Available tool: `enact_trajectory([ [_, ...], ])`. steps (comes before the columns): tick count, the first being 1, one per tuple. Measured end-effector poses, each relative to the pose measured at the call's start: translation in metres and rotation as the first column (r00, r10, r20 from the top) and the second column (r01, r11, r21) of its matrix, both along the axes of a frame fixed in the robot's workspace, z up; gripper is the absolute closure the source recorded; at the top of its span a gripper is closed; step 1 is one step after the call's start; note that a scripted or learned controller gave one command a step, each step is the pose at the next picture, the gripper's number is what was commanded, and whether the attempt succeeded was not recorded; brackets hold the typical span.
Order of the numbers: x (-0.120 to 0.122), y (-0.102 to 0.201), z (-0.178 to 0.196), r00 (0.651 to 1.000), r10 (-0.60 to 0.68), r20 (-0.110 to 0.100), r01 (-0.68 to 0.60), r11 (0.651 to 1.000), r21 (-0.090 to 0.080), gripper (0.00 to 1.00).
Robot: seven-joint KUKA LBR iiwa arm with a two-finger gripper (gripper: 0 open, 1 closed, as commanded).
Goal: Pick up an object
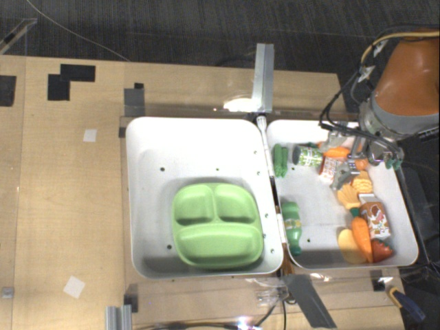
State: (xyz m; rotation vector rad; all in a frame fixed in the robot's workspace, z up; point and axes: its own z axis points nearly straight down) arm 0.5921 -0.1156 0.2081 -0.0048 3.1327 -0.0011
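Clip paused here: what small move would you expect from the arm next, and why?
Probably a short descent onto the pile beneath it. The gripper sits low in the right bin, right above the orange items in the far-right clutter; whether anything is grasped is unclear, so lifting seems premature.

Right bin [405, 253]: toys crowd far & right side, mid-floor open betw. them & green bottle [292, 224]; left bin [148, 150] half taken by green tray [217, 224].
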Motion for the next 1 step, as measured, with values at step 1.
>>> enact_trajectory([
  [1, -0.0550, -0.0177, -0.0988, 0.999, -0.042, -0.010, 0.042, 0.999, 0.001, 0.00],
])
